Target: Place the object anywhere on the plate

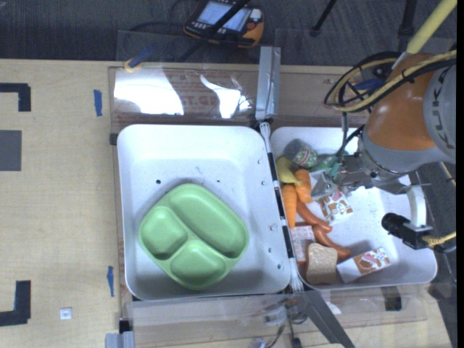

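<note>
**Claw low over a crowded right bin**

The claw [335,181] sits among the clutter; whether it grips anything cannot be told. Beside it lie a carrot [288,203], a sausage [319,223], a bread slice [322,262] and small cartons [371,261]. The green plate [193,235] lies in the left bin [138,151], past the bins' shared wall.

Robotics lab, wooden bench [51,194] with tape marks, two white bins [138,158], tripod legs [333,6], cables
</note>
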`<state>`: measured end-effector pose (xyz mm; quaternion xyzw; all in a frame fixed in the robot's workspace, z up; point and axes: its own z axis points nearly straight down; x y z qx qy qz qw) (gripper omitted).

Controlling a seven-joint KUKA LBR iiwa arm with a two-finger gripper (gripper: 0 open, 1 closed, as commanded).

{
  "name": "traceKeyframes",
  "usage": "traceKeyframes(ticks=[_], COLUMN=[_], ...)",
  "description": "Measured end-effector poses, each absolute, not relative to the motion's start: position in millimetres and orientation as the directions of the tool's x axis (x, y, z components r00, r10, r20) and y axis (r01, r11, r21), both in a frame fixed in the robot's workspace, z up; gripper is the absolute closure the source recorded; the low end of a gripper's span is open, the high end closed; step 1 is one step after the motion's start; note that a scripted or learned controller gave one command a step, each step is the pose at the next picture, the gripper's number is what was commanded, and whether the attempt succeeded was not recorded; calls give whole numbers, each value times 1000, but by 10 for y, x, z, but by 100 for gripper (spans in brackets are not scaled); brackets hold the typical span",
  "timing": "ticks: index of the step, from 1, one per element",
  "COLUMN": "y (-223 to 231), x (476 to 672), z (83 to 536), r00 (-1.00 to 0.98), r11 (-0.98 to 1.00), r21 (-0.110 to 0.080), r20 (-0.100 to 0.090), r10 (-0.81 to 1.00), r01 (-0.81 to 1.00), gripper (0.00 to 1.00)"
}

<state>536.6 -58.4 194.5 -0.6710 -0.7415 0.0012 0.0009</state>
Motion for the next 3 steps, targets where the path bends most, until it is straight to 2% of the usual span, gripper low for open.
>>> traceKeyframes(ticks=[1,2,3], y=[62,682,1202], x=[4933,5074,5105], z=[1822,1826,1630], r00=[-202,-411,-674], r11=[202,411,674], r21=[-5,0,-4], r20=[0,1,3], r10=[979,912,739], r01=[979,912,739], gripper=[100,100,100])
